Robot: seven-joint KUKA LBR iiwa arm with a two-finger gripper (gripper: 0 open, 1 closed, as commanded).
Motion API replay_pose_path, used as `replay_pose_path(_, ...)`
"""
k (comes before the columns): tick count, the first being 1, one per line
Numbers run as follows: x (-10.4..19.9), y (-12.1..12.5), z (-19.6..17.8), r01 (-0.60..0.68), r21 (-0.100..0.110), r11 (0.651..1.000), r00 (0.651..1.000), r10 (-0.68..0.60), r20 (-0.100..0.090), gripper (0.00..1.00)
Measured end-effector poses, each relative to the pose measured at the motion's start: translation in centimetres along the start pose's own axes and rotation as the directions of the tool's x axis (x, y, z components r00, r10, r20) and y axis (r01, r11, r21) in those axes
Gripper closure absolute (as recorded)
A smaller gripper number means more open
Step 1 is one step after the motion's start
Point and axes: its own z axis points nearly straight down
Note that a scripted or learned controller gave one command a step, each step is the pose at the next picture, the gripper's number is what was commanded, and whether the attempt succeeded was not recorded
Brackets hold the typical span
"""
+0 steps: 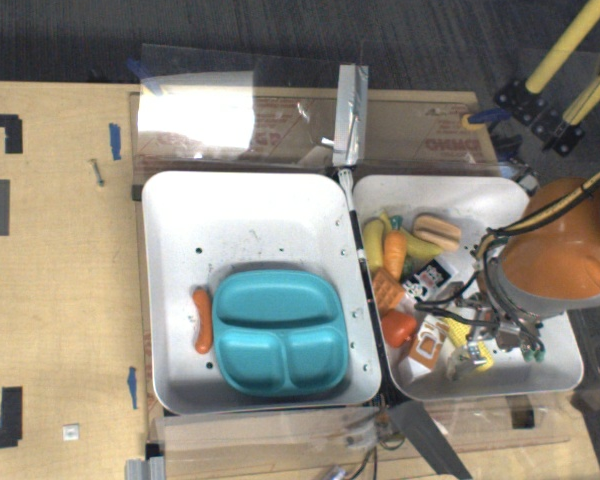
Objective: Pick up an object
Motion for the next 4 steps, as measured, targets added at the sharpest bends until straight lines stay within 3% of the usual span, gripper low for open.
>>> replay_pose_path(1, -7.6, -3.1, -1.4, -0.173, 0.000, 0.985, 0.985, 0.173, -0.011, 0.00)
replay_pose_path(2, -1.0, -0.9, 0.0, -0.266, 0.002, 0.964, 0.964, 0.266, -0.001, 0.00)
replay_pose_path(3, -10.6, 2.1, -0.2, -0.366, 0.004, 0.931, 0.931, 0.366, -0.008, 0.00)
replay_pose_path(4, -16.3, -1.2, 0.2, -0.284, 0.000, 0.959, 0.958, 0.284, -0.039, 0.00)
